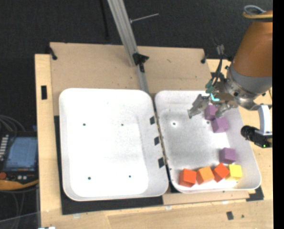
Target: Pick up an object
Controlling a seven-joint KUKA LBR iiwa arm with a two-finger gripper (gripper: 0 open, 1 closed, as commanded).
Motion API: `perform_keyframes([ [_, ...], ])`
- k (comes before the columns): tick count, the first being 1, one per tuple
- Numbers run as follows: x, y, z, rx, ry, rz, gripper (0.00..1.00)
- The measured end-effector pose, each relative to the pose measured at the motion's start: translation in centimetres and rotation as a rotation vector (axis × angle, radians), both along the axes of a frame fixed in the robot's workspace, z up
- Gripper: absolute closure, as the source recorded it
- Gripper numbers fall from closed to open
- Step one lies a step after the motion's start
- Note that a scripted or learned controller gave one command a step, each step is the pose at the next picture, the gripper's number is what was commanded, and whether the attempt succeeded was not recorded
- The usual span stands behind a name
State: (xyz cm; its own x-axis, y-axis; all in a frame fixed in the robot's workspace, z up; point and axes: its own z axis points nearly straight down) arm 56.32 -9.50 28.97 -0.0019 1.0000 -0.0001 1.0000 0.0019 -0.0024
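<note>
Two shallow white bins sit side by side on the bench: the left bin (pixel 108 142) and the right bin (pixel 189 142). The tool (pixel 209 109) is low over the far part of the right bin, toward the bench's right edge, with a purple block (pixel 211 111) between its fingers, so it is closed on this block. A second purple block (pixel 220 124) lies just beside it, and a third (pixel 227 154) lies nearer the front. Along the bin's front wall sit a red block (pixel 187 177), an orange block (pixel 205 174), another red block (pixel 220 171) and a yellow block (pixel 235 170).
</note>
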Motion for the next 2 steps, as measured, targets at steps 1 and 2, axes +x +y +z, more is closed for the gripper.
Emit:
perform_keyframes([
  [1,0.1,0.0,0.2,0.000,-0.004,-0.002,0.00],
  [2,-0.2,0.4,-5.9,-0.001,0.002,-0.004,0.00],
])
